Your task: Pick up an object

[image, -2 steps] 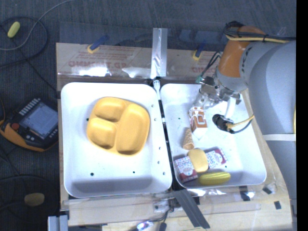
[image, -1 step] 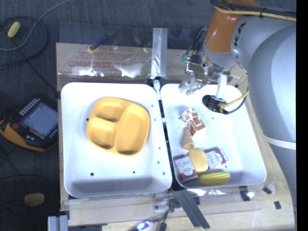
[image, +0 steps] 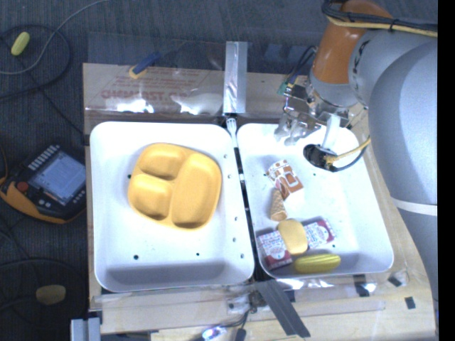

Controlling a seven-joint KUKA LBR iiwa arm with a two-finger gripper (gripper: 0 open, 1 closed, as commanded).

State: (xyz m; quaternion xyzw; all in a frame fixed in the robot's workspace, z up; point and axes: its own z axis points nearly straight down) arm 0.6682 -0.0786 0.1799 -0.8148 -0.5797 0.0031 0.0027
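My gripper [image: 295, 128] hangs over the far edge of the right bin [image: 355, 204], its metal fingers pointing down with nothing visible between them. Below it in that bin lie an ice cream cone toy in an orange and white wrapper [image: 281, 187], a tan bread-like piece [image: 292, 236], a dark red packet [image: 274, 246] and a yellow-green banana-shaped toy [image: 316, 263]. A yellow divided plate [image: 174, 185] rests in the left bin [image: 114, 254].
A black cable loop [image: 323, 156] dangles from the wrist over the right bin's far part. A taped clear sheet [image: 170, 84] covers the bench behind the bins. On the floor at left sits an orange and black pendant [image: 46, 183].
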